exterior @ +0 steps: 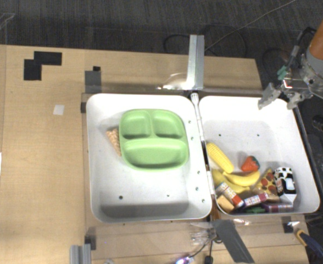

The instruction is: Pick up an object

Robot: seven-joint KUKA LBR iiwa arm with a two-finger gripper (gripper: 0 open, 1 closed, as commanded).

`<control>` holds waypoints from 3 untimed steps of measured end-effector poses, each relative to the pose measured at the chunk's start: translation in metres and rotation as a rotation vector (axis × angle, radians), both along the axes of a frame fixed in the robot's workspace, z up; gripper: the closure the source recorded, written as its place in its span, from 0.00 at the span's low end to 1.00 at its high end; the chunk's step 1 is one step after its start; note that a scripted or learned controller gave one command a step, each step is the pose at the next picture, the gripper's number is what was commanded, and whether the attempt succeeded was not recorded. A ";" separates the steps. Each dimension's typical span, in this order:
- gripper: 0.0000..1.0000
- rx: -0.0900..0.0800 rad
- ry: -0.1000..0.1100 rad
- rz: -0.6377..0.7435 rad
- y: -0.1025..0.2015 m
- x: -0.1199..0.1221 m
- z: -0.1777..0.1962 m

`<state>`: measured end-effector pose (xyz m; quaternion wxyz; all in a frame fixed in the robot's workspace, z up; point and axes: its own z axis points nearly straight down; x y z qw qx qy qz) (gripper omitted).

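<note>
The gripper [279, 95] hangs over the far right corner of the right bin [244, 128], well apart from the toys. Its jaws look spread with nothing between them, though at this angle that is hard to confirm. The likely targets, a corn cob [218, 157], a banana [239, 179] and a strawberry [250, 163], lie crowded in that bin's near right corner. Packed so tightly, a descent there could strike two items, nudge one aside, or close on an edge that slips out.

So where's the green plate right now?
The green divided plate lies in the left bin, toward its upper middle, partly covering a tan textured item at its left edge.
</note>
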<state>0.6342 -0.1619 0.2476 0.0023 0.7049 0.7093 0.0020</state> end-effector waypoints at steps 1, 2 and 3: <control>0.00 0.000 0.000 -0.092 -0.006 0.002 0.015; 0.00 0.000 0.002 -0.080 0.004 0.024 -0.075; 0.00 0.000 0.001 0.277 0.055 -0.029 -0.107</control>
